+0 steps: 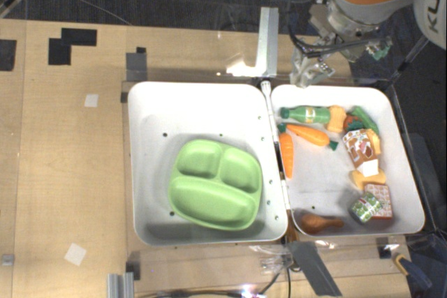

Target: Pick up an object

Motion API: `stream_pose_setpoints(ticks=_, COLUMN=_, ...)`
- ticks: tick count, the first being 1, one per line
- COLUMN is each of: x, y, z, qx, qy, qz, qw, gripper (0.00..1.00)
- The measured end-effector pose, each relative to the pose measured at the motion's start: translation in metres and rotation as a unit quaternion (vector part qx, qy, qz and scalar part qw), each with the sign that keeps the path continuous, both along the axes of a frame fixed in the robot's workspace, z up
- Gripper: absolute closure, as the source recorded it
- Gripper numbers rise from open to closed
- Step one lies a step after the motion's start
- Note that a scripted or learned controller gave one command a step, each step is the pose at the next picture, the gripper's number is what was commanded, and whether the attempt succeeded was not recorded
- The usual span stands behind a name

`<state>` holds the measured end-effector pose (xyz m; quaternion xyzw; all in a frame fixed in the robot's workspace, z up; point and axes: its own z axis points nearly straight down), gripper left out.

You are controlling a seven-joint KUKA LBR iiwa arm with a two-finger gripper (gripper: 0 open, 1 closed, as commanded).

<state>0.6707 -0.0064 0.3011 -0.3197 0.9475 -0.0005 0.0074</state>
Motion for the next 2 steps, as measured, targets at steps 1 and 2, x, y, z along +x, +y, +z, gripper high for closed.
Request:
stream_pose_setpoints(ticks=1, x=-0.092, y=-0.04, z=-0.057, qx=-0.0026, qy=0.004, qz=0.118, qw=0.993, gripper=1.0)
stream_pose_setpoints(ticks=2, x=-0.089, y=-0.038, z=-0.044, qx=-0.0022, qy=-0.002, qz=0.119, qw=0.9929, gripper=1.0)
